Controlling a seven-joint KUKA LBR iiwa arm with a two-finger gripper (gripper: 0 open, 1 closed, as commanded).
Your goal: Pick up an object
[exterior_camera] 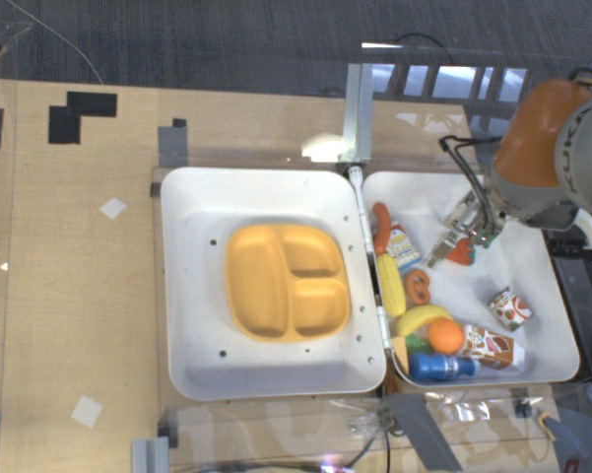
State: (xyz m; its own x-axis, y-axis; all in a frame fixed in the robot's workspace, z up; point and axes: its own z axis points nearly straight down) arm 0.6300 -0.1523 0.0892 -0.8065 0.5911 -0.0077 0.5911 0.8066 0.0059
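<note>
Gripper [460, 247] over right bin [561, 343], jaws clamped on small red-orange object [460, 253], bare floor below them, clutter [443, 348] lower-left against rim

Both bins [177, 264] smooth white plastic, slight sheen; yellow divided tray [286, 282] matt plastic. Table [69, 294] pale wood-look, under a clear glossy sheet with glare. Arm's orange band [534, 131] glossy, carton [510, 308] printed paper, blue bottle [441, 367] shiny plastic.
</note>
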